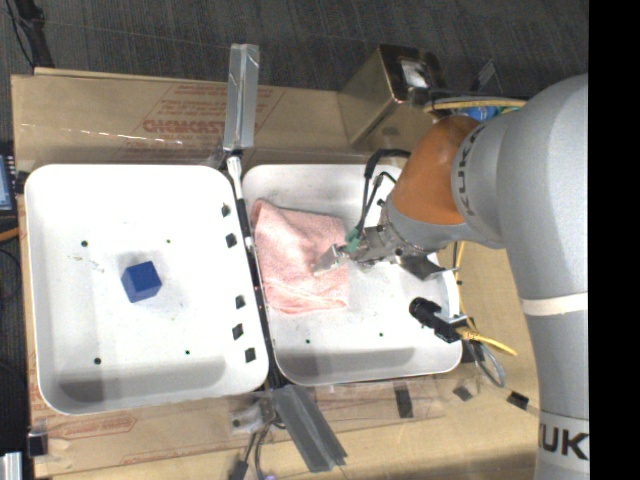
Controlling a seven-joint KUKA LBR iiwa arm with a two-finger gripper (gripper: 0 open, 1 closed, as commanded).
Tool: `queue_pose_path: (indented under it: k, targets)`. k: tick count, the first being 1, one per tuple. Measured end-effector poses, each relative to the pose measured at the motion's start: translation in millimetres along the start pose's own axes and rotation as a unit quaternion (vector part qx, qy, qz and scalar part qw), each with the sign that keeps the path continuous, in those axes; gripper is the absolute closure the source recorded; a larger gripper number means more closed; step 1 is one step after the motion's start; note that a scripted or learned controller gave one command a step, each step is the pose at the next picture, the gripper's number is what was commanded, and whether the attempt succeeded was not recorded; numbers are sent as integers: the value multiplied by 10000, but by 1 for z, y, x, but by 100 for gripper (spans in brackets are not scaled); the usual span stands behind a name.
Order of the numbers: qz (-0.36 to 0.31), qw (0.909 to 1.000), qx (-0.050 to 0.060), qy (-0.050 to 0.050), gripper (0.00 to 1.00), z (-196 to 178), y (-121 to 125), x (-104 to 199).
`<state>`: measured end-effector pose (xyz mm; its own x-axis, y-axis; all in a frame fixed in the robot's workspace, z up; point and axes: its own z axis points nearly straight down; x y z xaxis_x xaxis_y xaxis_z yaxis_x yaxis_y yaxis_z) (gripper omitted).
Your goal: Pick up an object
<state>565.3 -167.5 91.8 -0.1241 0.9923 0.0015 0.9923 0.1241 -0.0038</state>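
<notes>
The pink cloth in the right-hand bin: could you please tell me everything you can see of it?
The pink cloth looks like soft, towel-like fabric, pale pink, lying crumpled and loosely folded with ridges and creases. It rests on the floor of the right bin, in that bin's left half, its left edge close along the wall that borders the other bin. The gripper is down at its right edge, meeting the fabric there; whether the cloth is actually pinched cannot be told.

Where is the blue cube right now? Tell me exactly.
The blue cube lies in the left bin, a little left of its middle, on the bare white floor. It is well apart from the pink cloth and the gripper in the right bin.
</notes>
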Motion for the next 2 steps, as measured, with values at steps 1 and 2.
queue_pose_path:
  k: [1,2]
  targets:
    - [-566,9984,15,8,0,1,11,30]
    - [-819,9966,-14,-6,0,-1,46,15]
